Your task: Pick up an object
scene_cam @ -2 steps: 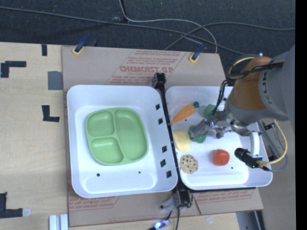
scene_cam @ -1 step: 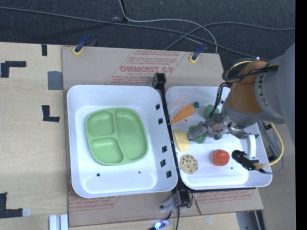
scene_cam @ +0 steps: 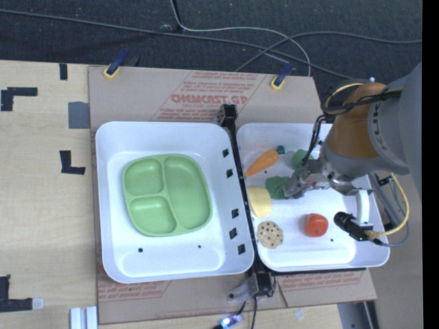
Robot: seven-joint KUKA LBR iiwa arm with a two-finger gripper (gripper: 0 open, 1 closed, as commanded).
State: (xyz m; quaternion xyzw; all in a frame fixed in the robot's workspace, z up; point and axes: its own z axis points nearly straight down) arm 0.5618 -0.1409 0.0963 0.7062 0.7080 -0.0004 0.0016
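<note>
In the right bin lie a carrot, a yellow block, a round cookie, a red tomato and green leafy pieces. My gripper hangs low over the middle of this bin, its tip at the right edge of the green piece and left of the arm's orange band. Another green piece sits just behind it. The tomato lies below and right of the gripper, apart from it.
The left bin holds a green divided plate. A black divider runs between the two bins. Cables trail across the dark floor behind the bench, and the arm's body covers the right bin's far right side.
</note>
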